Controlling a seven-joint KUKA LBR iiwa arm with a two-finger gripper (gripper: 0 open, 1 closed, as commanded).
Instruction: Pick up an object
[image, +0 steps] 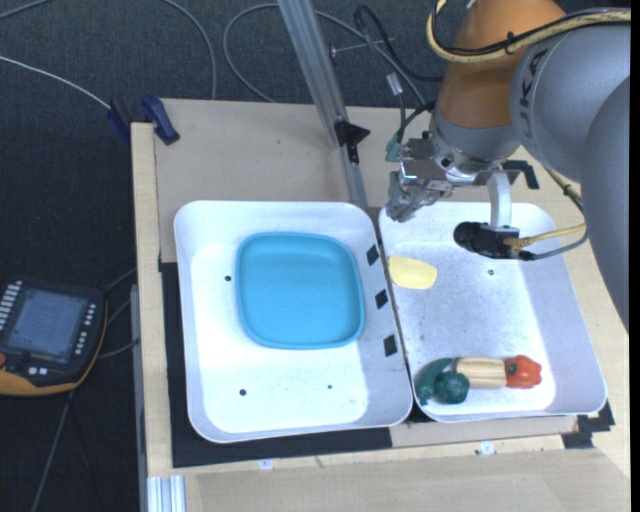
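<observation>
My gripper (402, 207) hangs over the far left corner of the right bin (560, 300), close to the divider between the bins. A pale yellow flat piece (412, 272) lies on the bin floor a little in front of it, not touching it. At the bin's near edge lies a toy with a green end, a tan middle and a red end (480, 375). I see nothing between the fingers.
The left bin (200, 330) holds a blue square plate (298, 289). A metal pole (322, 80) slants up from between the bins' far edge. A handheld pendant (45, 330) lies off the bench at left. Cables run across the dark floor behind.
</observation>
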